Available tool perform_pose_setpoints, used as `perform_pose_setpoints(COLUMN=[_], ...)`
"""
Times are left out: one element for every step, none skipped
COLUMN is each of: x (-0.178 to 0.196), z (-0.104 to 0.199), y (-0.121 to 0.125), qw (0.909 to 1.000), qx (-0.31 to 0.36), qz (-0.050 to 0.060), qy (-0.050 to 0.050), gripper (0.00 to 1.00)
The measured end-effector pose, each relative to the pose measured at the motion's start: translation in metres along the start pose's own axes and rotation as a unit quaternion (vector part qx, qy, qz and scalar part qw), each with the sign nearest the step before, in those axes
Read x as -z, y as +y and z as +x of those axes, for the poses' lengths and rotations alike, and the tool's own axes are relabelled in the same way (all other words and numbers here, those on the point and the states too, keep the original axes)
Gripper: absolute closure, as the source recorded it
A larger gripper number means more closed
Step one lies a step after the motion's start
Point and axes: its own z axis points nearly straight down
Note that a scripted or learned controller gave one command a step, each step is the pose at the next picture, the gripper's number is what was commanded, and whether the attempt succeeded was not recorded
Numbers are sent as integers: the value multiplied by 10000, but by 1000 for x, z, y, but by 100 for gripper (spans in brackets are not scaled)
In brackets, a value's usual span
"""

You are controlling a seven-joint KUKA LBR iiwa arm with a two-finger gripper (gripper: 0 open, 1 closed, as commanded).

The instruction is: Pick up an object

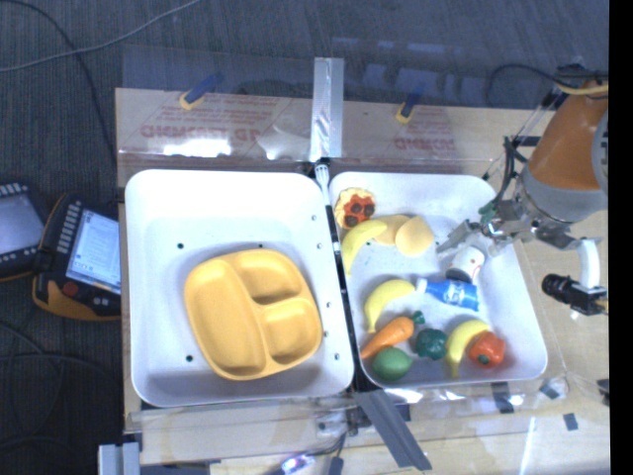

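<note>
Though beside spread fingers, tube free.

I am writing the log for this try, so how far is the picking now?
Done: the pincer is over the right bin, close to the blue-white bottle. In hand: nothing that I can see; the bottle lies on the bin floor. Left: grasp an object and lift it.

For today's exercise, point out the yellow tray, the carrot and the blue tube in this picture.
yellow tray [226, 317], camera view, floor of its large compartment.
carrot [388, 334], camera view, middle of its orange body.
blue tube [456, 295], camera view, its blue part.
</note>
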Motion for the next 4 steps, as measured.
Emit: perform_pose_setpoints(x=[-67, -68, -56, -57], z=[3, 1, 1, 1], y=[-13, 81, 82, 81], qw=[9987, 9999, 9999, 9999], qx=[505, 127, 137, 138], qz=[-64, -49, -57, -49], qy=[-17, -26, -54, -57], gripper=[0, 0, 100, 0])
